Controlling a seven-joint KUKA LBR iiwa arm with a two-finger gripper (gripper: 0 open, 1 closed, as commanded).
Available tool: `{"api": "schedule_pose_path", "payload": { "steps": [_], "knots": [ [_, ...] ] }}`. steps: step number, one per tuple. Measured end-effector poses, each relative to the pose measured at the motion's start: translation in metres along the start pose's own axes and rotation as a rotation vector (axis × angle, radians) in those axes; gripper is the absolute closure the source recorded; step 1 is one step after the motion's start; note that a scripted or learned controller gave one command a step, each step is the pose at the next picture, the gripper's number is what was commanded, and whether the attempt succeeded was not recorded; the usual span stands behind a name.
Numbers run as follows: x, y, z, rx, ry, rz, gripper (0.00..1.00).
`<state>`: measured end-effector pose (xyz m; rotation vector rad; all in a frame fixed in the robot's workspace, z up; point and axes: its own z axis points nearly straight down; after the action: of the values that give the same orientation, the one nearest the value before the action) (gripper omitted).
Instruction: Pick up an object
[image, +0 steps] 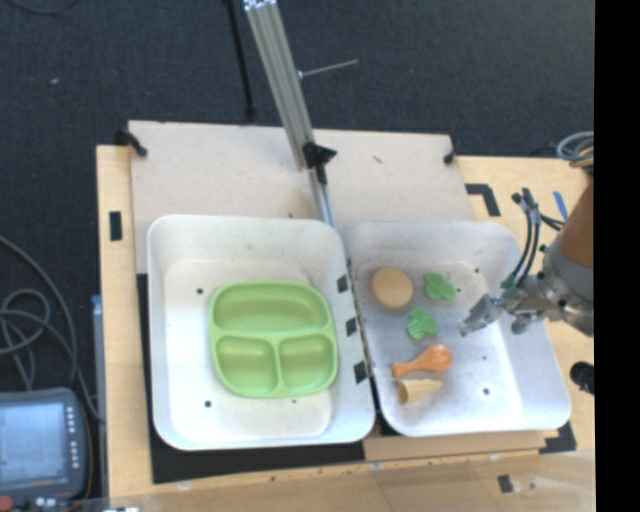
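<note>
Standing on dark carpet, a wooden table (115, 300) carries two white bins. One left bin (180, 250) holds one green tray (272, 338). One right bin (530, 390) holds five items: one tan bun (392, 287), two green pieces (438, 288) (421, 324), one orange drumstick (424, 361), one cone (417, 390). One hand (492, 312) hovers right of them, fingers spread, pinching nothing. Cables lie on the floor at left.

Single fixed camera, mounted above the bench (120, 300), looks down obliquely; both white bins (180, 250) lie in frame.
</note>
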<state>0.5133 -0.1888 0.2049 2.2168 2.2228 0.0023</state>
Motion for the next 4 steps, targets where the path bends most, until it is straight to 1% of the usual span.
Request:
{"api": "schedule_pose_path", "payload": {
  "steps": [1, 2, 3, 4],
  "knots": [
    [0.0, 0.0, 0.0, 0.0, 0.0, 0.002, 0.0],
    [-0.001, -0.004, 0.063, 0.007, 0.0, 0.003, 0.0],
    [-0.005, 0.003, 0.082, -0.02, -0.008, 0.003, 0.0],
    [-0.006, 0.003, 0.074, -0.021, -0.009, 0.01, 1.0]
  ]
}}
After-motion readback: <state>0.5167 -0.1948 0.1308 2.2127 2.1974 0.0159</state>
